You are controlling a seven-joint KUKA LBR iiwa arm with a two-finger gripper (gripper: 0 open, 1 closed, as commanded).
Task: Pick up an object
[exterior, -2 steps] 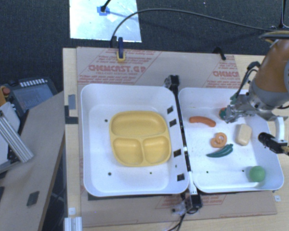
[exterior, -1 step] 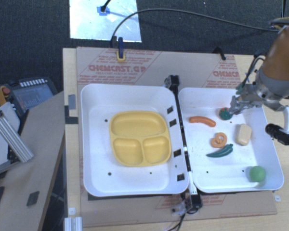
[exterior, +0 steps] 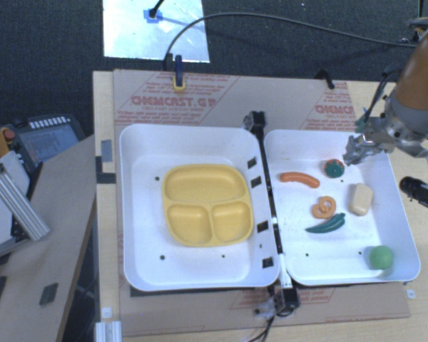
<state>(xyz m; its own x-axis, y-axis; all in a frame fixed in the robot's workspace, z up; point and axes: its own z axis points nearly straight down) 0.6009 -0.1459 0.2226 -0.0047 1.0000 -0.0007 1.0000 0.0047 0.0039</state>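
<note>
Nothing is held yet; the reach step looks to be in hand. The gripper (exterior: 354,150) is seen above the right bin (exterior: 299,144), and how wide it is open cannot be told. The small green-and-red toy (exterior: 334,167) lies just beside it, lower left. A short drop and a squeeze are likely needed next.

The grey arm reaches in from the right, its end effector (exterior: 354,150) pointing down-left.
</note>
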